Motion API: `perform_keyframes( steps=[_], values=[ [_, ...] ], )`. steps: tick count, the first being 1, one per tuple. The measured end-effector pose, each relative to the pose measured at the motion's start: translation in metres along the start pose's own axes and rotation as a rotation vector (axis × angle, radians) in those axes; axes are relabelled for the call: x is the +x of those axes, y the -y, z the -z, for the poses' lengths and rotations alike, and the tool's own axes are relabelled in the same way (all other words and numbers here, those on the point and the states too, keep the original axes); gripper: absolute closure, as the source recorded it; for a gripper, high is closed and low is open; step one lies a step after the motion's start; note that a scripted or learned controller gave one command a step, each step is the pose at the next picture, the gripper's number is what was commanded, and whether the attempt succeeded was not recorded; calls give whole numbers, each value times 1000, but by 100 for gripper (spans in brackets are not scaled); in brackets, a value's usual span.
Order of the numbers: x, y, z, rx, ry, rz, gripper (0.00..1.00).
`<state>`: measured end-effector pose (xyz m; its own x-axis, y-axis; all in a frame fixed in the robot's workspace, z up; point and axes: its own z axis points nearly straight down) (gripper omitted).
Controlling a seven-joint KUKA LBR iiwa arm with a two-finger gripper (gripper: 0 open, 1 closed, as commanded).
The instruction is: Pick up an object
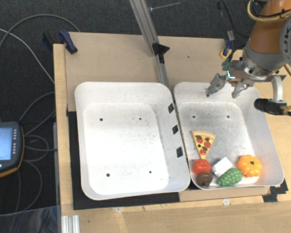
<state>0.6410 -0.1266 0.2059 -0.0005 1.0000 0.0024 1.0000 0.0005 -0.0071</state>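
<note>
- While poised over the far rim of the right bin [262, 130], the gripper [228, 87] has its fingers spread apart, nothing between them.
- Pizza slice [203, 143] lies mid-bin, well apart from the gripper.
- Tomato [200, 166], brown ball [204, 179], white block [222, 165], green piece [230, 177] and pumpkin [249, 165] cluster along the bin's near wall.
</note>
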Motion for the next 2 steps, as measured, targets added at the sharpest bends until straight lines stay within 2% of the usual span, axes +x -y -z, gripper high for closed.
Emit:
perform_keyframes(
  steps=[1,2],
  values=[
    [0,-1,3,-5,1,1,0],
    [-10,3,-50,0,1,-1,0]
  ],
)
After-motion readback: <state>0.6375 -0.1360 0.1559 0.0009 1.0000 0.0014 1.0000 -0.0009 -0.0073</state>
